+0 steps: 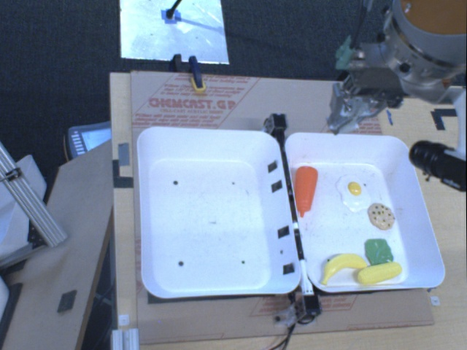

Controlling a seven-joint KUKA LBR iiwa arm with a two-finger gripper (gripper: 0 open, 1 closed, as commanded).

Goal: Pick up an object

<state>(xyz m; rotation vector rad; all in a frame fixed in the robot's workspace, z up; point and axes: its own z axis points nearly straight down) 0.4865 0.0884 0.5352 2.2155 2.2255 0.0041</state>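
Observation:
The right bin holds an orange carrot near its left wall, a fried egg in the middle, and a round cookie beside it. Along the front lie a yellow banana, a green piece and a yellow corn-like piece. My gripper hangs above the back edge of the right bin, behind the egg and well above the objects. Nothing shows between its fingers.
The left bin sits beside the right one, joined by a black-clipped divider. A brown cardboard sheet lies under both bins. A shiny metal plate lies behind the bench, and an aluminium rail stands at the left.

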